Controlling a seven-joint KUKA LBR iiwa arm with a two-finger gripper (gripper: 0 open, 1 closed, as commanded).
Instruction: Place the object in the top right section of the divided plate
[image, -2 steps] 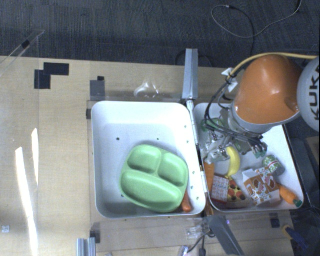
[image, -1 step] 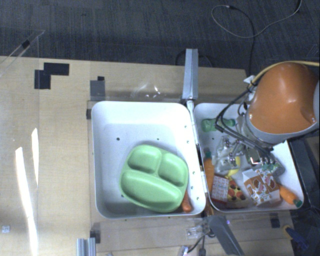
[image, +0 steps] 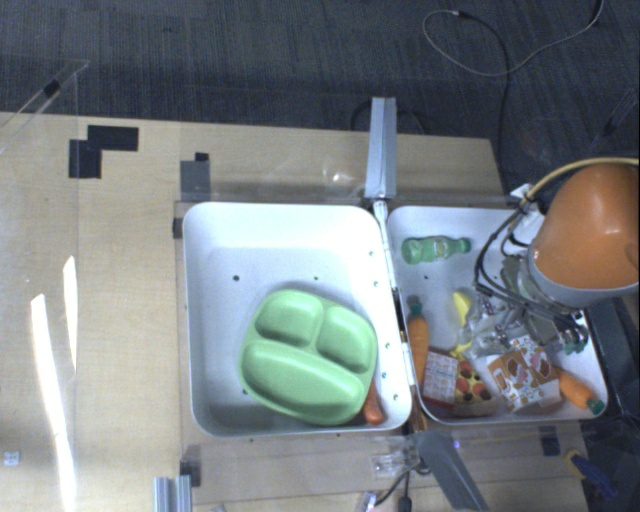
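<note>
The green divided plate (image: 310, 356) lies in the left bin (image: 215, 300), tilted toward that bin's lower right corner, with a small orange item (image: 373, 408) just showing at its lower right edge. The arm (image: 590, 235) reaches over the right bin (image: 400, 228), its orange band hanging above the bin's right half. The gripper (image: 500, 322) is low among the clutter there, amid cables and metal parts; whether it is apart or together cannot be told. Around it lie a green bottle (image: 435, 248) near the top wall, a yellow piece (image: 461, 303), a carrot (image: 418, 340) along the left wall, two printed packets (image: 520, 375) and another carrot (image: 580, 392) at the lower right.
</note>
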